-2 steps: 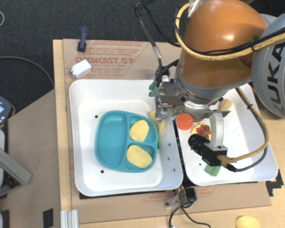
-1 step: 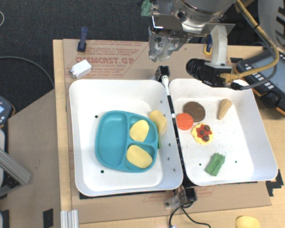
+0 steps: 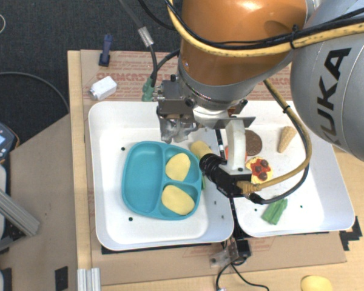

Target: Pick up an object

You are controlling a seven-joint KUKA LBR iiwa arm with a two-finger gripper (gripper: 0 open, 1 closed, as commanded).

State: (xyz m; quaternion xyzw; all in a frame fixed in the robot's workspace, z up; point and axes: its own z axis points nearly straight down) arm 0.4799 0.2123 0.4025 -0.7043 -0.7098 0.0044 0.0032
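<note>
The robot arm's orange band fills the frame's top centre. Beneath it the gripper hangs over the teal tray, likely targeting yellow pieces; its grip state can't be told.

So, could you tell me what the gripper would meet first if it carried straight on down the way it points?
Probably the white floor of the left bin near the upper rim of the teal divided plastic plate. The gripper points down there, though depth is hard to judge.
</note>
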